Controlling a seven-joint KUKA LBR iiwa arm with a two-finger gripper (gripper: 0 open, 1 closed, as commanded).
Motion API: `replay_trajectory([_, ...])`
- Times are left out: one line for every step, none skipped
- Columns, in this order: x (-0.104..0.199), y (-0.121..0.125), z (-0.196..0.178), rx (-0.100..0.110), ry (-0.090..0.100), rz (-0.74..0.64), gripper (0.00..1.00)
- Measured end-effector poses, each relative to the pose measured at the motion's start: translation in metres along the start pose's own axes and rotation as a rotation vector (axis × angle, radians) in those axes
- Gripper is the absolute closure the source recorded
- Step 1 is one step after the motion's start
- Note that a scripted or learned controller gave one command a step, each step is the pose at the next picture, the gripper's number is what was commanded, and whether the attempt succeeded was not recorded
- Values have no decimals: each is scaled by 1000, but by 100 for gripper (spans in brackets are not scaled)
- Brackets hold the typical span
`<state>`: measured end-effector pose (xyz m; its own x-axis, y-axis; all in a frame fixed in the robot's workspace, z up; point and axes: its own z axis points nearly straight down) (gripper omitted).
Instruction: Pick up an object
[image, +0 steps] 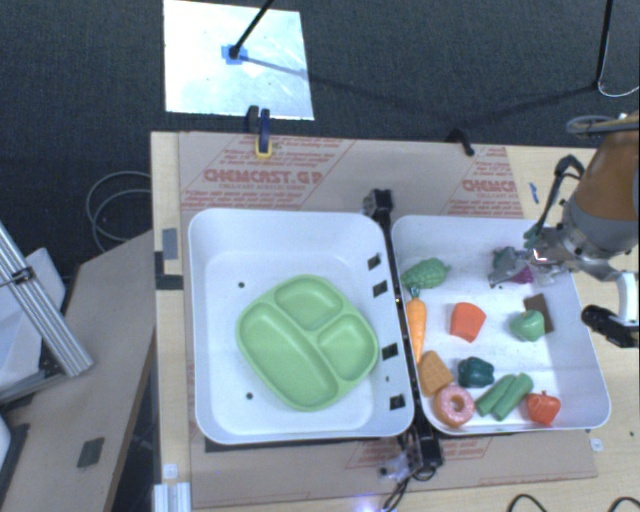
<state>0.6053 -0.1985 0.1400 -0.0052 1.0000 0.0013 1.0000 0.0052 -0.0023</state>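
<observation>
The gripper (512, 266) hangs over the right bin (592, 345), near its far wall. Finger state cannot be determined; a purple item (522, 274) is partly hidden beneath.

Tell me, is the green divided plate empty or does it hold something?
Empty. The green plate in the left bin shows bare compartments; the toy foods lie in the right bin.

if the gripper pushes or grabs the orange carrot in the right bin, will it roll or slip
The carrot looks like a smooth, tapered plastic toy, so it is probably stiff and light. Its rounded shape suggests it may roll sideways when pushed, likely curving toward its narrow end. It lies beside the right bin's left wall, which could stop a roll but may crowd the fingers; the glossy surface might slip.
</observation>
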Motion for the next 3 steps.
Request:
replay_trajectory([1,0,52,0,0,2,0])
replay_trajectory([0,2,38,-8,-3,0,100])
replay_trajectory([-9,3,-23,-10,-4,4,100])
